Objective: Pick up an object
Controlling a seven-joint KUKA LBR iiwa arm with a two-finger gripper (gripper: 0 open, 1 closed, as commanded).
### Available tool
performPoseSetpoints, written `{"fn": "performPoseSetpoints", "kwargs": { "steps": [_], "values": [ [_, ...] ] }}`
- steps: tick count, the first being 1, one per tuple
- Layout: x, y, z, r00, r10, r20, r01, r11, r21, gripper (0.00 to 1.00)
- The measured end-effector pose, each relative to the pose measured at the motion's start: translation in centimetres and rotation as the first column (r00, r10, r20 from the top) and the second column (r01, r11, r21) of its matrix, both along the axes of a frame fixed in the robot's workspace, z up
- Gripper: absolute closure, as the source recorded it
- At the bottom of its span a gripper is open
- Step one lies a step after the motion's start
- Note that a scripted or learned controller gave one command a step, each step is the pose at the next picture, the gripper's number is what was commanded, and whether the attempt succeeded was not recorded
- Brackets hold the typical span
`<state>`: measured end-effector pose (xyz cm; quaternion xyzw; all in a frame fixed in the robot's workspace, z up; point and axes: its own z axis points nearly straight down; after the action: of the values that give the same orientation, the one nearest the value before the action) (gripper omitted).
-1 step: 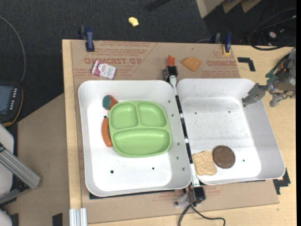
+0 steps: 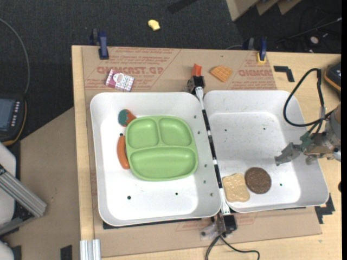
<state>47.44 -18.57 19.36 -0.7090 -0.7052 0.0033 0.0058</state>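
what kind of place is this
Likely a robot lab test bench: two white bins clamped on a board, toy food such as a cookie, and cables running to the gripper.

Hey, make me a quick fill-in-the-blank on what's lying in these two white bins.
1. The green divided plate lies in the ___ bin.
2. The brown round cookie lies in the ___ bin.
3. Touching the cookie's left side is a pale tan ___.
4. The orange sausage-shaped toy lies along the plate's ___ edge.

Answers: left; right; cracker; left
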Motion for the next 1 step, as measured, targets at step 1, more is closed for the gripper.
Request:
{"fn": "performPoseSetpoints", "kwargs": {
  "steps": [1],
  "values": [
    [0.48, 4.97, -3.87, 1.000, 0.009, 0.009, -0.009, 1.000, 0.000, 0.00]
  ]
}}
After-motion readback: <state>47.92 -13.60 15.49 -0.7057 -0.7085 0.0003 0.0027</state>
